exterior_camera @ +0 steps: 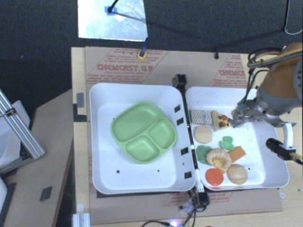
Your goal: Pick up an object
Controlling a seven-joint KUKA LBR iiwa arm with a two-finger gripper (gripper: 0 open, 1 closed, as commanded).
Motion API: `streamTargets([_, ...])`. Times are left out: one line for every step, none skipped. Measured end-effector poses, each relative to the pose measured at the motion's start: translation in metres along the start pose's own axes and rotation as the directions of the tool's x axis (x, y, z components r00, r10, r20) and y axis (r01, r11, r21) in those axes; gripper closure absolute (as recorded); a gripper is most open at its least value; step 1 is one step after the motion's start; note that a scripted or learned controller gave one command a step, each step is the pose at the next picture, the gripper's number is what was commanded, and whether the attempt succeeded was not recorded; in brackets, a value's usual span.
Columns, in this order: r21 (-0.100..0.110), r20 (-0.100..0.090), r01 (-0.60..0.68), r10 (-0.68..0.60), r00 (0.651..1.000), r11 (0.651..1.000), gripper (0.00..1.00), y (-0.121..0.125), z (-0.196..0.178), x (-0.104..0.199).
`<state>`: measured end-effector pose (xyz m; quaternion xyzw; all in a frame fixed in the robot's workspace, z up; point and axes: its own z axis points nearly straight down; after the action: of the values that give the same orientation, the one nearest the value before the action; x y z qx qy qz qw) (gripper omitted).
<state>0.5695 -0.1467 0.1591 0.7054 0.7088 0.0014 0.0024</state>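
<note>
Pincer (235,117): one, at the end of the grey arm (279,86) with its orange band, low over the upper part of the right bin (274,174), just beside the pizza slice. Whether its tips are apart or together I cannot tell; they are dark and small against the arm.

Bins: two, white, shallow, side by side. Left bin (102,126) holds one green divided plate (143,132), three compartments, nothing in them.

Right bin, toy food, counted:
- one pizza slice (220,121), near the top, next to the pincer;
- one speckled flat piece (200,117), left of the slice;
- one pale round disc (203,135), below that;
- two green pieces, one small (227,143), one leafy (202,152) partly under the croissant;
- one croissant (219,158);
- one orange wedge (236,153), touching the croissant;
- one red tomato (214,176);
- one beige roll (237,174).

All lie loose on the bin floor.

Hard to make out: the speckled piece's identity; the arm is cut off at the right; a black fitting (279,148) sticks out below it.
</note>
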Motion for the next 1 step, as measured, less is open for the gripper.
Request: streamTargets([-0.001,0.001,0.0,0.0,1.0,1.0,1.0,0.0048,-0.0477,-0.0082])
